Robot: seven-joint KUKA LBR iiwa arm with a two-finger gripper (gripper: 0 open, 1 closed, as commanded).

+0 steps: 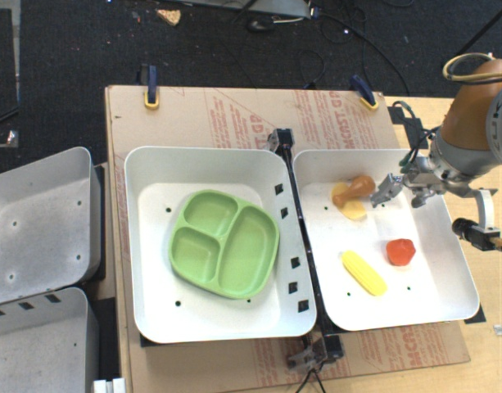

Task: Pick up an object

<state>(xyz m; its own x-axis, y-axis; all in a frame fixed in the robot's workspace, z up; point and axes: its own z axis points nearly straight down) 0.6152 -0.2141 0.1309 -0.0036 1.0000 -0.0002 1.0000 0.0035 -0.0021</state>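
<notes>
Looking down, you see the left bin (pixel 144 244) holding a green divided plate (pixel 224 242). The right bin (pixel 447 301) holds a yellow banana-shaped piece (pixel 364 273), a red piece (pixel 400 251), and an orange-brown piece (pixel 354 190) touching a pale yellow piece (pixel 354 210). The gripper (pixel 395 188) hangs just beside the orange-brown piece, at the bin's far side; you cannot tell its opening.

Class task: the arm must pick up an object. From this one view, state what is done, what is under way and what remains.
Done: no object lifted yet. The yellow banana-shaped toy, the red toy and the orange-and-yellow piece all lie in the right bin. Under way: the gripper is low at the orange-and-yellow piece's right end, with nothing visibly between its fingers. Left: grasping and raising one object.
</notes>
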